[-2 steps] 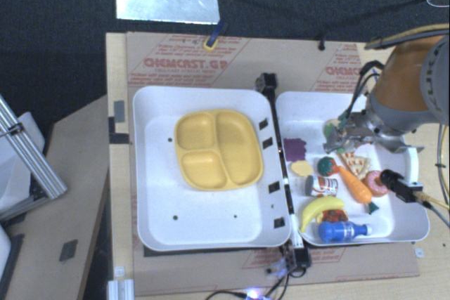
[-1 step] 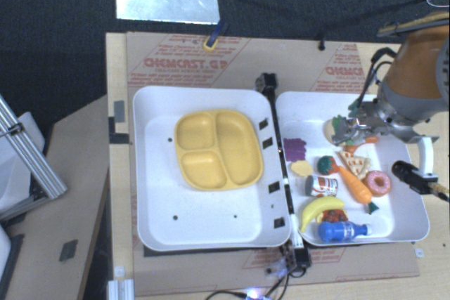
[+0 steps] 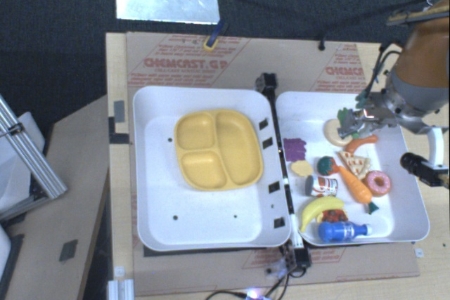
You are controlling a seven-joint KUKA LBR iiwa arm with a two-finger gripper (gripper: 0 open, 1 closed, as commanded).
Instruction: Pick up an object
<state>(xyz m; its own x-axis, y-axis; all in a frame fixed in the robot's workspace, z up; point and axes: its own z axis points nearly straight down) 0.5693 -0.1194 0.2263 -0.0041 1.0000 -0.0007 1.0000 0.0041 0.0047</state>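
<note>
Camera view shows the toy food heaped in the right bin (image 3: 415, 221), with the gripper (image 3: 349, 124) poised over that bin's upper part, reaching in from the right under the grey arm (image 3: 418, 91) and its orange band (image 3: 425, 46). Whether anything sits between its fingers cannot be told, and their spacing is too blurred to read. Directly beneath and just left of the gripper lies a pale round piece (image 3: 335, 132); an orange-red curved piece (image 3: 362, 143) sits just below it. Farther down the bin lie a pizza slice (image 3: 355, 165), a carrot (image 3: 355, 184), a pink donut (image 3: 379, 182), a small can (image 3: 323, 185), a banana (image 3: 322, 210) and a blue bottle (image 3: 341, 230), all well apart from the gripper. A purple piece (image 3: 294, 148) lies near the bin's left wall. In the left bin (image 3: 151, 221) rests a yellow divided plate (image 3: 217, 149).
</note>
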